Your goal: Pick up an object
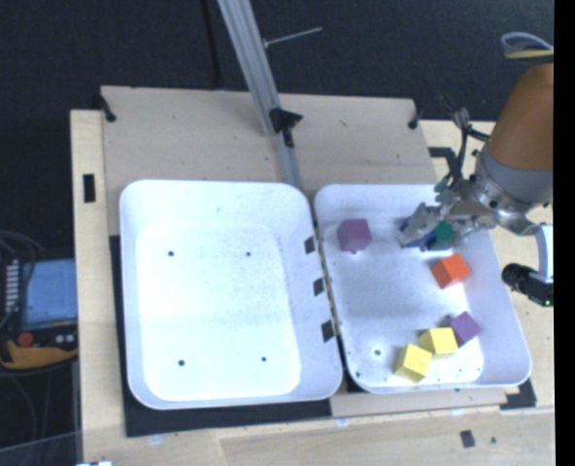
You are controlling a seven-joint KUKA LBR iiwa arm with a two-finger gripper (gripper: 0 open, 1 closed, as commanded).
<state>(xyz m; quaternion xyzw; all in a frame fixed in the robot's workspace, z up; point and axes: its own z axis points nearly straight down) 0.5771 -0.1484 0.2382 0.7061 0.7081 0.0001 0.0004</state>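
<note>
The left bin point(219, 289) lies bare. In the right bin point(365, 299), a purple cube point(355, 234) sits just left of the gripper point(425, 231), lowered over a green block point(443, 233). Finger state cannot be told. An off-centre closure could nudge the green block aside, toward the orange cube point(451, 271).

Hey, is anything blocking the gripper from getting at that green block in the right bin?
Nothing visible does. The gripper hangs right at the green block, and the nearest neighbour, the orange block, sits apart, below it in the camera view.
</note>
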